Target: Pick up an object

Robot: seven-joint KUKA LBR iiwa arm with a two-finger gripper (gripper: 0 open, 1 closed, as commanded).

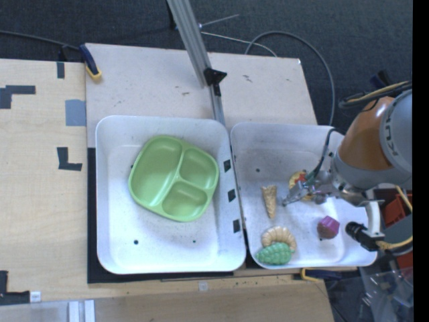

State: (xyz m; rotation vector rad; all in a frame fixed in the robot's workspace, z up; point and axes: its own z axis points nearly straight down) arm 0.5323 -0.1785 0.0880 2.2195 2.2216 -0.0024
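A pale wooden tabletop [40, 180] bears two white bins; the right bin [281, 136] is the landmark. Inside it, near its middle, lies a cone-shaped object [269, 200]. Just right of the cone the hand [295, 196] hangs low, whether spread or closed I cannot tell. A purple item [328, 227] sits nearer the bin's right wall

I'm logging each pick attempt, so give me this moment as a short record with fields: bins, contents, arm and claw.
left bin: holds a green divided plate
right bin: holds a tan cone, a purple piece, a tan ridged piece, a green bumpy piece touching it, and a small yellow and red piece
arm: reaches into the right bin from the right
claw: low in the right bin, between the cone and the yellow and red piece
grasp: nothing visibly held
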